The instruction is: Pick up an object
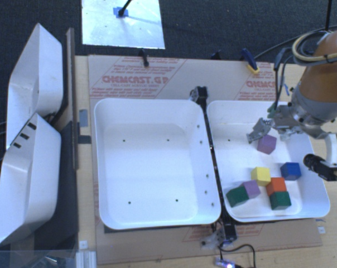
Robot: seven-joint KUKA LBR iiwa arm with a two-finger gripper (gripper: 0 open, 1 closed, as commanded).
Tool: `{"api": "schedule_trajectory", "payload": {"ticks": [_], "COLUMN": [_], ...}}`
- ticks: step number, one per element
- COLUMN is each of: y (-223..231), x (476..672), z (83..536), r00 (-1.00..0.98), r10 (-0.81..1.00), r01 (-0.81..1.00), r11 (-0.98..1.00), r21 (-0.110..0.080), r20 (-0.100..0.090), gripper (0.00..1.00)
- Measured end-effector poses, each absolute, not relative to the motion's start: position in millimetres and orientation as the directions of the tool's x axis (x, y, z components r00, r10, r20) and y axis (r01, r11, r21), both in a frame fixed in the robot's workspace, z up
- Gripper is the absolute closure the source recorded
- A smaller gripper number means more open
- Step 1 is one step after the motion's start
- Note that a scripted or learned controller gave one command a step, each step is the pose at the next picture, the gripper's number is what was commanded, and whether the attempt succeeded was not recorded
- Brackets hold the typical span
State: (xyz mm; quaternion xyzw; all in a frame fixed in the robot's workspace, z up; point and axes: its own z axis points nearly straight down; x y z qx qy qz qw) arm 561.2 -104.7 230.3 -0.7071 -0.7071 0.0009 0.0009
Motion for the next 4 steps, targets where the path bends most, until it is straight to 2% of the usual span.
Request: {"api": "schedule_trajectory", "payload": {"ticks": [1,2,3,4], "y": [-105,-111,-109,-109], "x": [561.9,563.8,555.6,555.1], "z": [232,172,113,83], "r00": [0.000,0.000,0.000,0.000], "r10": [1.000,1.000,1.000,1.000], "r01": [1.000,1.000,1.000,1.000], "r11": [0.000,0.000,0.000,0.000], "r21": [0.001,-0.004,-0.004,-0.002], "r20": [0.000,0.000,0.001,0.000], "gripper": [0.00,0.00,0.00,0.00]}}
